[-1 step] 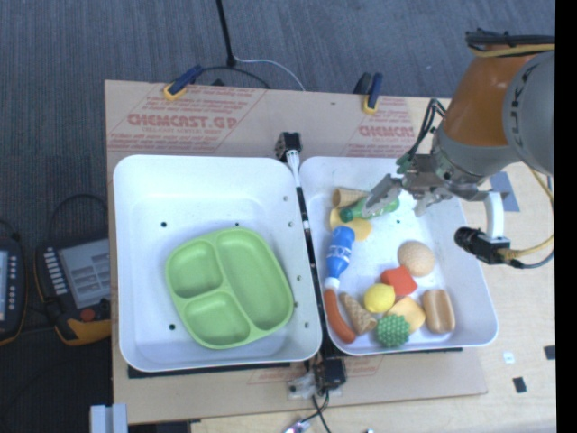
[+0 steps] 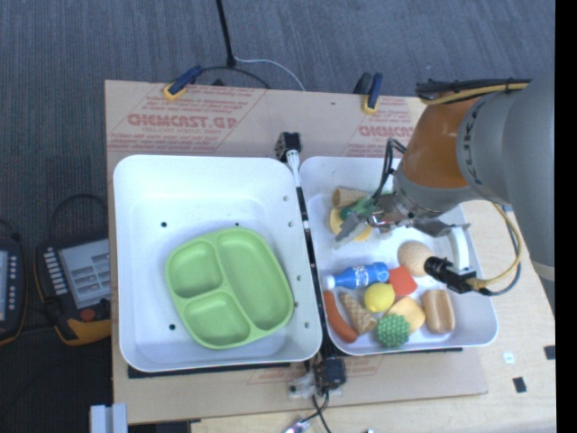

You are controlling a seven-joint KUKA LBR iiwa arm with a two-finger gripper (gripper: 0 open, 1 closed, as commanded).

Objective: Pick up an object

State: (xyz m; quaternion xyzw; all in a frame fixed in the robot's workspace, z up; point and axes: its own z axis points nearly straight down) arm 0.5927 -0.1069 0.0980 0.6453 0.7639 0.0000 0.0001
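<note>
My gripper [image 2: 368,215] is low in the right bin [image 2: 476,332], at its back left part, hanging from the grey arm with the orange band [image 2: 433,156]. It sits right over a yellow piece [image 2: 341,223] and a small green item [image 2: 359,209]; whether it touches them I cannot tell. A tan wedge [image 2: 346,195] lies just behind. Further forward lie a blue bottle [image 2: 361,276], a lemon [image 2: 379,298], a red piece [image 2: 404,282], a beige egg [image 2: 414,256], a bun [image 2: 438,312], a green broccoli [image 2: 391,330] and a sausage [image 2: 336,318].
The left bin [image 2: 144,206] holds a green divided plate [image 2: 230,287]. A black part with a cable [image 2: 451,273] hangs from the arm over the right bin's right side. Clamps [image 2: 183,81] hold the cardboard sheet at the back.
</note>
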